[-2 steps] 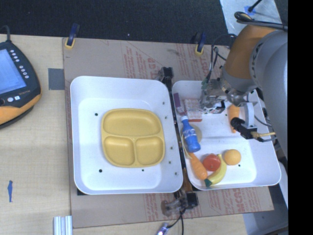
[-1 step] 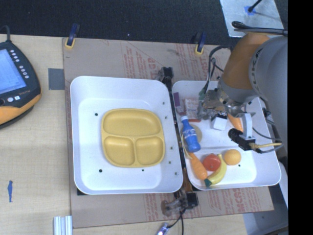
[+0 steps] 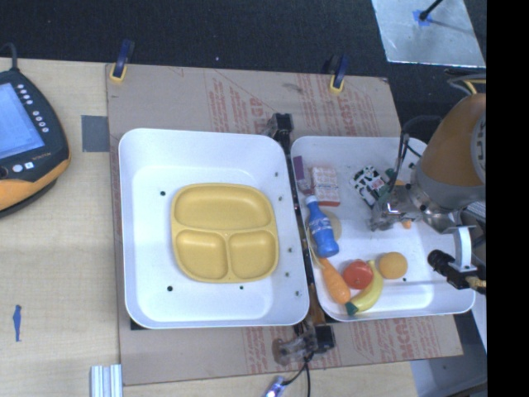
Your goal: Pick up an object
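My end effector (image 3: 387, 215) hangs low over right bin (image 3: 430, 304); grip state unreadable, cannot tell. Black-and-white toy (image 3: 366, 180) just beside at 11 o'clock. Orange ball (image 3: 393, 265) near, 6 o'clock.

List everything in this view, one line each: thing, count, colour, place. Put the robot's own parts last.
left bin: 1, white, left of centre on the bench
divided tray: 1, yellow, three compartments, inside the left bin
right bin: 1, white, beside the left bin
bottle: 1, blue with white cap, left side of right bin
small box: 1, pink-red and white, upper left of right bin
carrot: 1, orange, lower left of right bin
tomato: 1, red, bottom of right bin
banana: 1, yellow, bottom edge of right bin
orange: 1, orange, right of the tomato
cow toy: 1, black and white, upper middle of right bin
clamps: 2, blue and yellow, top board edge
pendant: 1, orange and black, far left
arm: 1, grey and orange, right
gripper: 1, metal, over right bin
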Motion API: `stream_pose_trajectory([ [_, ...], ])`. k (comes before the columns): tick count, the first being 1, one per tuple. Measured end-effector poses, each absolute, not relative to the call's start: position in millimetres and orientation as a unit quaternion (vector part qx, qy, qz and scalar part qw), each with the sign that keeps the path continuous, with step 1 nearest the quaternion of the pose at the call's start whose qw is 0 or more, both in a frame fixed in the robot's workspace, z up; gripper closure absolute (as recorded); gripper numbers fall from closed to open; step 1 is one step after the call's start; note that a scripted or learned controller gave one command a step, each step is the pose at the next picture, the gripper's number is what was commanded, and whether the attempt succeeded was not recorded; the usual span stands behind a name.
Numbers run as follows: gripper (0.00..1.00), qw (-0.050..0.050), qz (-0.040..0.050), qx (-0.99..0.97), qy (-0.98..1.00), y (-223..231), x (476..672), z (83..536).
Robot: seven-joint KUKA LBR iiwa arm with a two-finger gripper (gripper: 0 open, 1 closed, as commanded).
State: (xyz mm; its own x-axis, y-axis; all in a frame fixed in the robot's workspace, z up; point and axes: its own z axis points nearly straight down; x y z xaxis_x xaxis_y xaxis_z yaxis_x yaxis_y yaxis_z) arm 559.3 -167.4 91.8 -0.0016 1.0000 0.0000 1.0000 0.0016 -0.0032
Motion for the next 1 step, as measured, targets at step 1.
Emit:
stream_pose_trajectory([
  [1,1.0,0.0,0.0002,-0.706,-0.708,-206.4,602.9,169.1],
])
